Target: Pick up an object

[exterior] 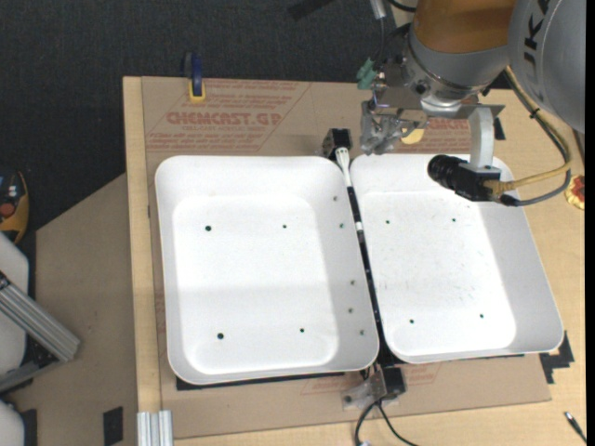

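We see the claw (389, 136) hovering above the right bin's (521, 277) far rim, its spread unreadable to us, likely poised to descend.

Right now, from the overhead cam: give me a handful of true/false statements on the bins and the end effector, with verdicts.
1. Two white bins sit side by side on the bench. True: the left bin and the right bin meet at a dark seam.
2. The end effector is low over the middle of the left bin. False: the end effector is at the far edge of the right bin, near its corner by the seam.
3. A blue and yellow clamp sits on the board's far left edge. True: the clamp is there.
4. The arm enters from the view's left. False: the arm comes from the upper right.
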Controlling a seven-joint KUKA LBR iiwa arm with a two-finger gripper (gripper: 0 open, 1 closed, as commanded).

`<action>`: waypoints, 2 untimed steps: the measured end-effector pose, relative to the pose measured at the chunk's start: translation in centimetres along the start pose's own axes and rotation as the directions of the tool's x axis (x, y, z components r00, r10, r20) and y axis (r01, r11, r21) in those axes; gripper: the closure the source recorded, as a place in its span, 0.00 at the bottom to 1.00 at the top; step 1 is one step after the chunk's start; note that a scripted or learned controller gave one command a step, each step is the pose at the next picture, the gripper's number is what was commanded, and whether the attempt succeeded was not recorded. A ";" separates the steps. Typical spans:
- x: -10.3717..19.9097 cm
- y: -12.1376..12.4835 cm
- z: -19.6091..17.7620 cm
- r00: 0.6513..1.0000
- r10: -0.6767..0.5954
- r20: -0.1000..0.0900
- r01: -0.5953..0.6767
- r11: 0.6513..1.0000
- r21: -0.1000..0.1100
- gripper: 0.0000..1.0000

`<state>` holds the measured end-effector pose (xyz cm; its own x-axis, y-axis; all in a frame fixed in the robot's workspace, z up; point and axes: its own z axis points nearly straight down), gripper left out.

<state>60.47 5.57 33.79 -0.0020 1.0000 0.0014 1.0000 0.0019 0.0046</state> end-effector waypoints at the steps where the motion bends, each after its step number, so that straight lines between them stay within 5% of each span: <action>1: 5.0 3.3 10.2 1.000 -0.002 0.001 0.002 1.000 0.015 1.00; 2: -0.7 0.4 3.7 1.000 0.008 0.003 -0.008 1.000 -0.002 1.00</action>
<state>60.86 4.87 30.07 0.0057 1.0000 -0.0015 1.0000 -0.0057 0.0061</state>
